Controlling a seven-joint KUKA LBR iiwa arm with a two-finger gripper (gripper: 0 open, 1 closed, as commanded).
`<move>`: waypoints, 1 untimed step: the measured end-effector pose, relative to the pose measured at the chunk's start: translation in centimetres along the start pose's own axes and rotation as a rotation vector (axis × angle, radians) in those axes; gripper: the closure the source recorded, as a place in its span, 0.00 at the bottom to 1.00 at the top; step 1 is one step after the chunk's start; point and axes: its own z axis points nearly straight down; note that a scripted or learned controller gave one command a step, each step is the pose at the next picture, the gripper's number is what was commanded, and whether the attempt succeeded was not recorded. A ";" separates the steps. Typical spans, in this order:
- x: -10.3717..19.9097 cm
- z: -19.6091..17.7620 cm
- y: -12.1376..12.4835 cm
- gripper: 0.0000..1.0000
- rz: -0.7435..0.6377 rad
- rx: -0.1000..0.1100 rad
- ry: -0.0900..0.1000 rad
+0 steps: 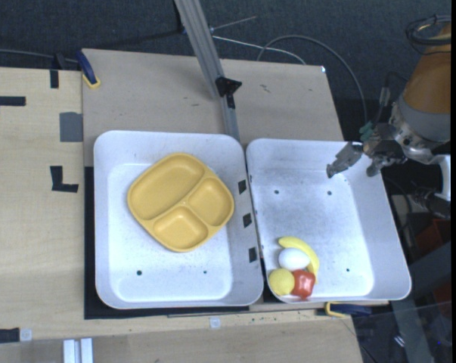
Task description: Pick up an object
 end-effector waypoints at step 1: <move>0.0 0.0 0.0 0.00 0.000 0.000 0.000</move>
